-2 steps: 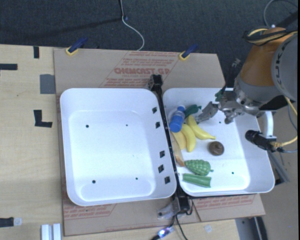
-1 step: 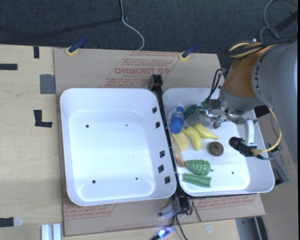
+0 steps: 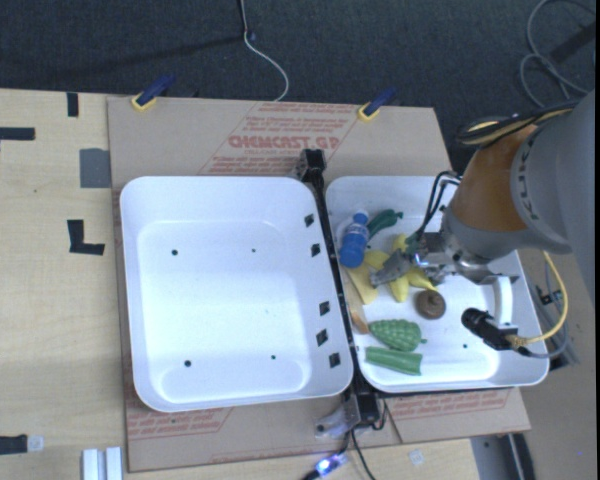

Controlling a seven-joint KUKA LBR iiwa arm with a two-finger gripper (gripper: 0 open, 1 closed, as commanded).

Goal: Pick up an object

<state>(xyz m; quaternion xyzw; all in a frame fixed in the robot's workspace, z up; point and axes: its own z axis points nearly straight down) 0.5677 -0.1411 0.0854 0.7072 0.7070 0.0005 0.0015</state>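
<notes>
The right bin (image 3: pixel 500 368) holds a small pile of objects. A blue bottle (image 3: pixel 353 240) lies by the bin's left wall, with a dark green piece (image 3: pixel 385 220) beside it. Yellow pieces (image 3: pixel 378 265) sit in the middle. A brown round object (image 3: pixel 431 304) lies right of them. A bumpy green object (image 3: pixel 395 333) and a flat green piece (image 3: pixel 393 361) lie near the front. My gripper (image 3: pixel 402 265) reaches in from the right and hangs low over the yellow pieces, its tips among them. Whether anything sits between them is hidden.
The left bin (image 3: pixel 160 218) stands beside the right one, with a black divider clip strip (image 3: pixel 325 268) between them. Both rest on a cardboard sheet (image 3: pixel 280 138). A black cable and fitting (image 3: pixel 485 326) hang over the right bin's right side.
</notes>
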